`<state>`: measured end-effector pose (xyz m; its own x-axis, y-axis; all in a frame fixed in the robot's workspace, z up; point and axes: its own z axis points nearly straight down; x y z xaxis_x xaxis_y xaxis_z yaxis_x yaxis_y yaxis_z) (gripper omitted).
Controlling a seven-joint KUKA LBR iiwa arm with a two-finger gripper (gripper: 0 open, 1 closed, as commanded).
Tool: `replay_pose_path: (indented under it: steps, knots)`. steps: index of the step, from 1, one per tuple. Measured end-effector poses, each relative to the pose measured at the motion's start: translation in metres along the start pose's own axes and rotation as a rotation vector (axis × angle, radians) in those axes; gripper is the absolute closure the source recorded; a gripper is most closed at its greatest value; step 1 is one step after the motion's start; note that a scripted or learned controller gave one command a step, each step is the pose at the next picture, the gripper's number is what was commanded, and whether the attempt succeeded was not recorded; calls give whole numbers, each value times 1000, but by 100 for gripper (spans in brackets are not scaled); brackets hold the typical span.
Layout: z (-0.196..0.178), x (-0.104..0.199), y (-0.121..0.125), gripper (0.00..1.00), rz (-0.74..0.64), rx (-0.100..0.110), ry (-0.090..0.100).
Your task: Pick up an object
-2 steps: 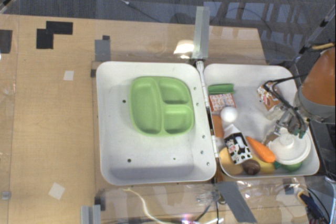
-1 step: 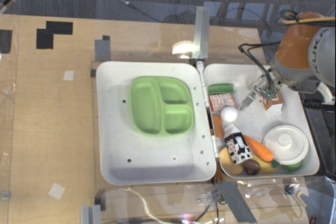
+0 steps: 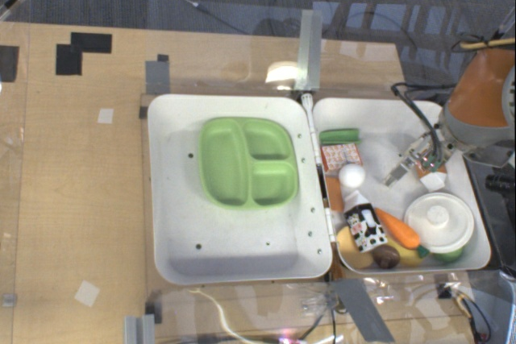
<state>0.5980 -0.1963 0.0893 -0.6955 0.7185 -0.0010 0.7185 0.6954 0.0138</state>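
The arm enters from the right, its orange band cut off at the picture's edge; the tool (image 3: 405, 165) hangs low over the right bin (image 3: 379, 113), its metal fingers blurred against the white floor, so whether they are spread or pressed together I cannot tell; nothing shows between them. The left bin (image 3: 169, 173) holds a green divided tray (image 3: 246, 161). In the right bin, along the left wall, lie a green bar (image 3: 339, 136), a patterned card (image 3: 341, 155) and a white ball (image 3: 351, 176); below them a black-and-white bottle (image 3: 364, 228), an orange carrot (image 3: 399, 230), a dark brown item (image 3: 386, 256) half hidden, and a white lidded bowl (image 3: 438, 223) crowd the front; a yellow piece beneath is hard to make out.
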Motion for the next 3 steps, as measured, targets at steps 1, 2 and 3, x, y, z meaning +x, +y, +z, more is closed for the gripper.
replay_pose_path:
  steps: [1, 2, 3]
  knots:
    - [0, 8, -4, 0, 72, -5, -3]
    - [2, -11, 9, 0, -84, 5, 1]
    - [1, -25, 15, 0, -282, 8, -8]
